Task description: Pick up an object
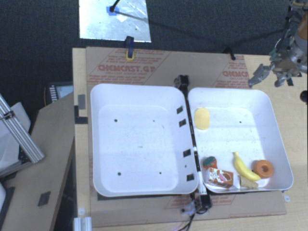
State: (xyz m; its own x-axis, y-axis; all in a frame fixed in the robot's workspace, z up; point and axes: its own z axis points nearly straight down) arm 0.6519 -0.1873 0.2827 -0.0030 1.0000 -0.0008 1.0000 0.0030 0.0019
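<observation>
My gripper (269,79) hangs at the far right, above the back right corner of the right bin (269,105), with its two fingers spread open and nothing between them. Inside the right bin lie a pale yellow lemon-like object (202,118) near the left wall, a banana (244,167), an orange ring-shaped donut (263,168), a small red and green item (209,163), a red and white packet (221,177) and a tan cracker-like piece (249,182), all grouped along the front edge.
The left bin (139,138) sits beside the right one, joined by a black hinge strip (188,138). Both rest on a cardboard sheet (159,66). A metal plate (114,13) lies at the back, and an aluminium frame (17,134) at the left.
</observation>
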